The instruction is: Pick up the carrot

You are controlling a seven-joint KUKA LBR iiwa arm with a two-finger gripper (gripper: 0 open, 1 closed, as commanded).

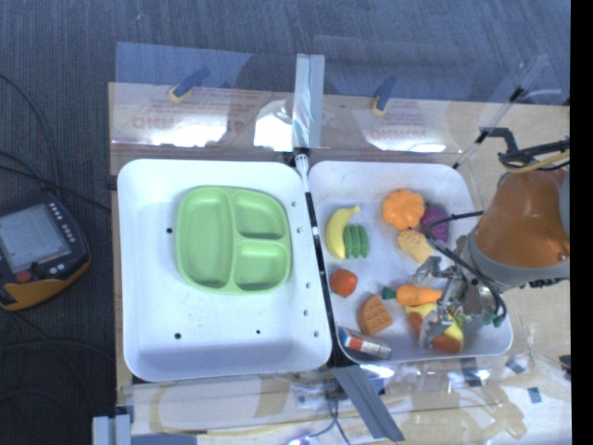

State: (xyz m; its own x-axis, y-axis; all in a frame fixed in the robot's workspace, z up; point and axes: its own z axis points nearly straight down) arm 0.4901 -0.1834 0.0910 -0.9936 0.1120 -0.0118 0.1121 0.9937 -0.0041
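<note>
The small orange toy carrot (416, 296) is seen lying just left of the metal two-finger gripper (451, 297), crowded by a yellow-and-red plastic fruit (443, 333) below. The gripper's state cannot be told. A neighbour may be nudged or seized instead.

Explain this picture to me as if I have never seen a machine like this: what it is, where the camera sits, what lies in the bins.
One camera looks down at a slant on a bench with two shallow white bins. The left bin holds a green divided plate. The right bin holds toy food: a banana, an orange pumpkin, a tomato and a carrot, among others. The grey and orange shape at the right is a robot arm. Its gripper hangs low over the right bin, close beside the carrot's right end. I cannot tell whether it grips anything.
</note>
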